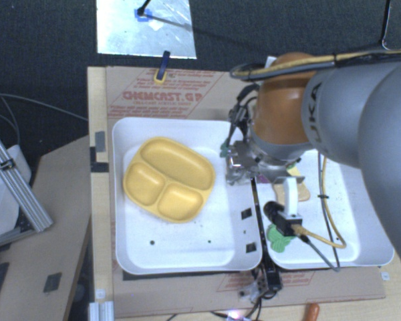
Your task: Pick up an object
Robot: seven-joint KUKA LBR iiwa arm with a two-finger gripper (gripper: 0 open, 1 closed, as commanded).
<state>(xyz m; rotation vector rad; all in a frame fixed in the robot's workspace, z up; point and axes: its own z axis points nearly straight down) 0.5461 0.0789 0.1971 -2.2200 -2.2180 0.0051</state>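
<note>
Two shallow white plastic bins sat side by side on the worktop, the left bin (120, 199) and the right bin (374, 246), over one sheet of brown cardboard (207, 85) printed with red lettering. One glossy yellow plastic plate (168, 178) lay flat in the left bin. It was smooth and round-cornered, moulded into three compartments, one large and two smaller. It sat toward the far half of the bin, apart from the walls.

The grey arm (367, 112) with its orange band reached in from the right. The gripper (242, 168) hung over the seam between the two bins, just beside the plate's right edge — whether it was open or closed could not be told from this angle.

In the right bin, three small things peeked out beside the arm: one crumpled green object (278, 241) near the front wall, one flat tan piece (302, 193) farther back, and one pale yellow-green scrap (293, 171) close under the wrist.
</note>
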